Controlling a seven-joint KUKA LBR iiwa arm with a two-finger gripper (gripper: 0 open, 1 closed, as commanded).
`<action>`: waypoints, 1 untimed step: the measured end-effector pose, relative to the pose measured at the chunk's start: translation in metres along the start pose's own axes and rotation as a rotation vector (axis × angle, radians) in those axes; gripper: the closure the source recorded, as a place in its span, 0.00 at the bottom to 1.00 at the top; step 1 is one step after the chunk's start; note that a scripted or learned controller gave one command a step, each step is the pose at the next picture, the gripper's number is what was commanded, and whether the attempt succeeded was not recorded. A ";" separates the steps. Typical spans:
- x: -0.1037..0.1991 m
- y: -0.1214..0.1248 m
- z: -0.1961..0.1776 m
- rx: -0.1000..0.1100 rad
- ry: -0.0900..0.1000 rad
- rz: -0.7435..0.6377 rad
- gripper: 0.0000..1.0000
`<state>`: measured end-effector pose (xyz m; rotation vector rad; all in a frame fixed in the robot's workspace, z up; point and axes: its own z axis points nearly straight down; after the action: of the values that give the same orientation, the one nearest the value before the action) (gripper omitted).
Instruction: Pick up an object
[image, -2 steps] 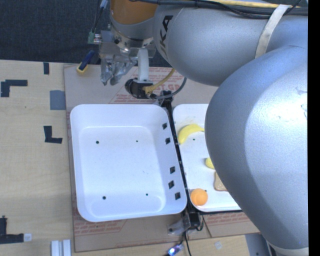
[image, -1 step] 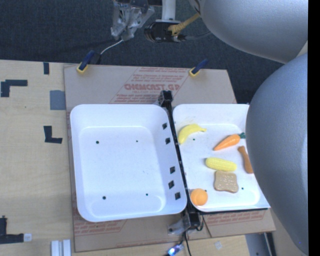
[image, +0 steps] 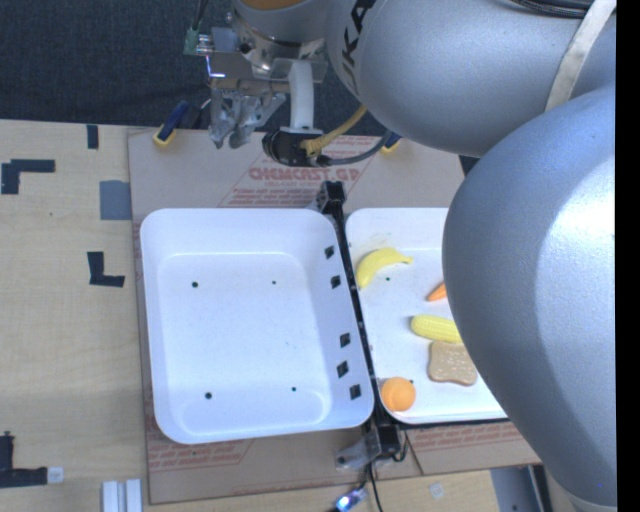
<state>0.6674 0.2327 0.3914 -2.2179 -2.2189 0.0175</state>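
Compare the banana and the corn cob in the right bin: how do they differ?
The banana is curved and smooth; the corn cob is straight with a bumpy surface. The banana lies fully in view nearer the divider; the corn cob lies lower in the view, its right end hidden by the arm. Both are yellow and lie in the right bin.

A banana (image: 380, 266), corn cob (image: 436, 327), orange (image: 398, 394) and toast (image: 452, 364) lie in the right bin (image: 400, 222).

My gripper (image: 237, 128) hangs beyond the far edge of the left bin (image: 160, 300), over the bench. The right bin (image: 400, 225) touches it side by side. In the right bin lie a banana (image: 380, 266), a corn cob (image: 435, 327), a cracker (image: 451, 364) nearer, and a ball (image: 398, 394) nearest.
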 end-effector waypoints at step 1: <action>0.001 0.000 0.061 -0.003 0.001 -0.001 1.00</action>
<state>0.6672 0.2332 0.3309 -2.2181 -2.2214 0.0127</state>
